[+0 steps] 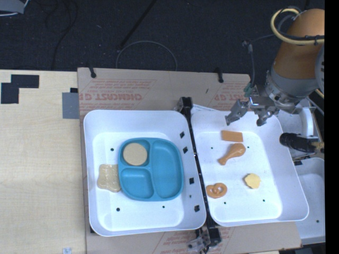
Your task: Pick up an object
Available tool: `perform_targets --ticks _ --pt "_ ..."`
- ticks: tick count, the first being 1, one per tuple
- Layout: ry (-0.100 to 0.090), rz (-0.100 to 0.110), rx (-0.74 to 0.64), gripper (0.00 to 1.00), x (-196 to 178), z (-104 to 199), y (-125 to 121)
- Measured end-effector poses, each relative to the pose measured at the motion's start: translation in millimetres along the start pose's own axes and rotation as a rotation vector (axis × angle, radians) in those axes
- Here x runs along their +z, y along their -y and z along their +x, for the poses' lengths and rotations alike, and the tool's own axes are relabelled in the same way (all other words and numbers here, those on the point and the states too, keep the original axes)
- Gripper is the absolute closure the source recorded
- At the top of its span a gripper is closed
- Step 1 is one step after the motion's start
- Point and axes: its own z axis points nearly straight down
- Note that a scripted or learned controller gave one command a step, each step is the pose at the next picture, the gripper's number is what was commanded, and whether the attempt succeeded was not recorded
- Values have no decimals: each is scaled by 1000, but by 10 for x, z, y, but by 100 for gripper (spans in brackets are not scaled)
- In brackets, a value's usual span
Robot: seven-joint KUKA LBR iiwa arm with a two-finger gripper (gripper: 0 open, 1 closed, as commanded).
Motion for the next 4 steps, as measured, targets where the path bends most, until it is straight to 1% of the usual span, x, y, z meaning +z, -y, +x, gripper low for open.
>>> perform_targets --ticks 1,2,3,4 --pt "0 5 0 0 467 49 72" --pt "0 3 2 0 930 60 0" --pt "-1 6 2 0 1450 84 112" --pt "0 3 6 100 1321 65 102"
